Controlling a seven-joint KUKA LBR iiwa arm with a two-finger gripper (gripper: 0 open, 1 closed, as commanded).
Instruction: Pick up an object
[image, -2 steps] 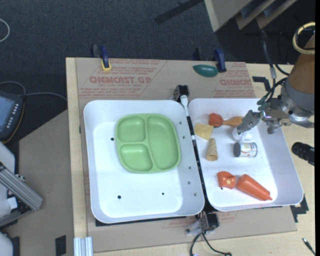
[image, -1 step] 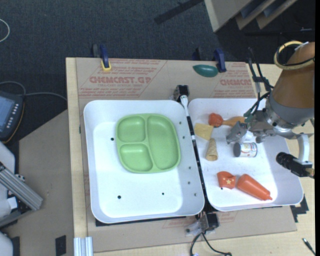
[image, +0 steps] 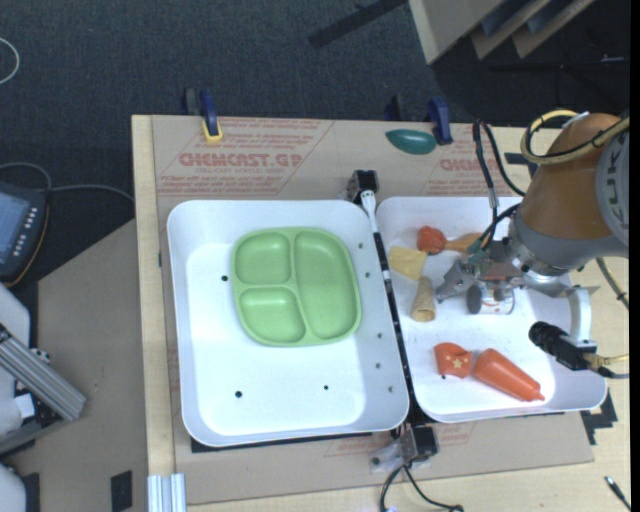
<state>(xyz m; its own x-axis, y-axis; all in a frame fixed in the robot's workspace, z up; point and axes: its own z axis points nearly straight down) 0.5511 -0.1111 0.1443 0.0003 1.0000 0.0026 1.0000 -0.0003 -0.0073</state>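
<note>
I see the claw (image: 478, 283) low in the right bin (image: 580, 395), over bare floor between the toys; whether it is spread or pinched I cannot tell. My pick is the orange carrot (image: 508, 375) at the near side; it looks light, stiff, slick plastic; I'd take it across its thick middle; the red pepper (image: 452, 360) touching its left end is smaller and rounder, likelier to squirt out.

A smooth, matt green plastic plate (image: 297, 285) is seen; glossy white plastic bins (image: 200, 340); bare brown board bench (image: 150, 300).
</note>
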